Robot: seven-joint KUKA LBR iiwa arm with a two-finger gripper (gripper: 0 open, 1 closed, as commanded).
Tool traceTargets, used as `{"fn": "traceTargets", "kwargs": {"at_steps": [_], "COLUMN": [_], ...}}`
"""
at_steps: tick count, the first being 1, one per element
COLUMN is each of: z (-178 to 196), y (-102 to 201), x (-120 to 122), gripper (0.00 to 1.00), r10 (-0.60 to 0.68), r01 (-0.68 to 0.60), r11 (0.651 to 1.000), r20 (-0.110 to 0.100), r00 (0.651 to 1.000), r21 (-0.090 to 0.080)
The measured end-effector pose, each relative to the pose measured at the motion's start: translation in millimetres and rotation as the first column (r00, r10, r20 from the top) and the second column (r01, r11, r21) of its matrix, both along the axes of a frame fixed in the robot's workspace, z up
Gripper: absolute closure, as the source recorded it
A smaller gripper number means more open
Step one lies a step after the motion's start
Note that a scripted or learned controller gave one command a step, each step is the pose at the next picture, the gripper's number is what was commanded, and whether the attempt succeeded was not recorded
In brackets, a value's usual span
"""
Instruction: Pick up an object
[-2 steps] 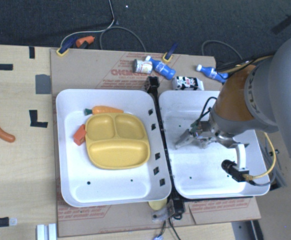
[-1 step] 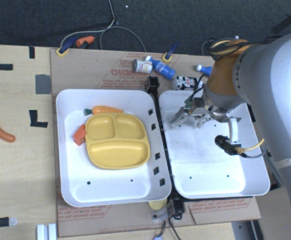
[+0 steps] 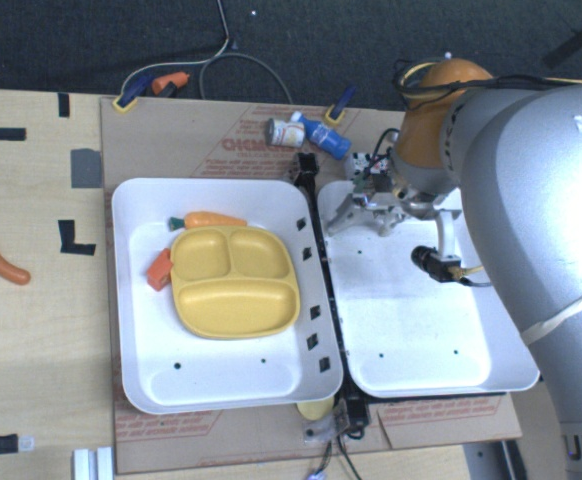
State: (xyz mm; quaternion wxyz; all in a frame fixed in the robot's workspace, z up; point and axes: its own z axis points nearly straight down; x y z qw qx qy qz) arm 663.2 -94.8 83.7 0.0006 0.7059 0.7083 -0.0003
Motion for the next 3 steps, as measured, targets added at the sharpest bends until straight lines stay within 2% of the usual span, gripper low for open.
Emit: {"fn": "traceTargets", "kwargs": {"at_steps": [1, 2, 3], "z": [4.0, 2.5, 2.3], "y": [-36.8, -15.5, -0.3], "x": [-89.1, -38.1, -29.4], "gripper": [0.0, 0.0, 0.0], "r10": [-0.007, 0.0, -0.002], "r01": [0.007, 0.0, 0.002], "r11": [1.0, 1.0, 1.0], "r20": [0.005, 0.004, 0.003], "r00": [1.0, 1.0, 1.0], "r21": [-0.001, -0.001, -0.001]}}
